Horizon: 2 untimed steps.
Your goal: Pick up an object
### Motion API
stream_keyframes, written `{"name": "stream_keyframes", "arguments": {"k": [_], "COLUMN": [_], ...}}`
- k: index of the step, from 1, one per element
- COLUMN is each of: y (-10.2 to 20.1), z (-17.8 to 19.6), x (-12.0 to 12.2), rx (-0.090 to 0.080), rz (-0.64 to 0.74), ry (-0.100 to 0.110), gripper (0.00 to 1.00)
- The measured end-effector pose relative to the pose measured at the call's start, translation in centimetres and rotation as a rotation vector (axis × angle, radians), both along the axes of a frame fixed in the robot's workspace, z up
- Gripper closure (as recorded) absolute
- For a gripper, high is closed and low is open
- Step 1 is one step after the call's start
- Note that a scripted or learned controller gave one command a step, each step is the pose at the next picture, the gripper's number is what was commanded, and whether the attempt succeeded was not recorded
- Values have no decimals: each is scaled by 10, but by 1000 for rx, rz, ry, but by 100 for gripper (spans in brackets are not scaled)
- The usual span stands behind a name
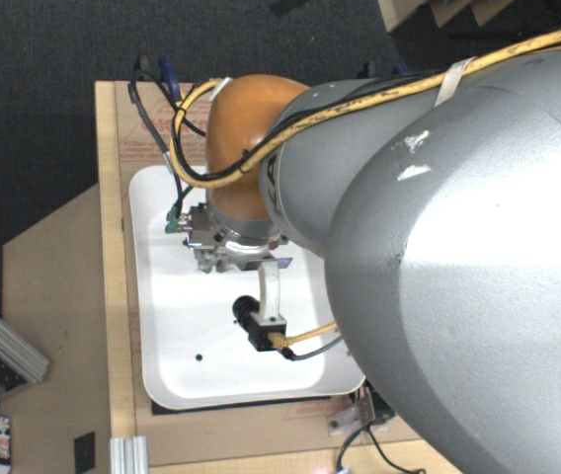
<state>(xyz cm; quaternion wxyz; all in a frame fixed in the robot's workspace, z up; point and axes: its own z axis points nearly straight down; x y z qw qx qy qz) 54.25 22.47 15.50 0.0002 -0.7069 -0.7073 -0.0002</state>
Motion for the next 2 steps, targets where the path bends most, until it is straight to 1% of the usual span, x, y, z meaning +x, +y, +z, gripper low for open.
{"name": "stream_keyframes", "arguments": {"k": [2], "y": [0], "z": [20], "x": [0], "rx": [0], "rz": [0], "ry": [0], "gripper": [100]}}
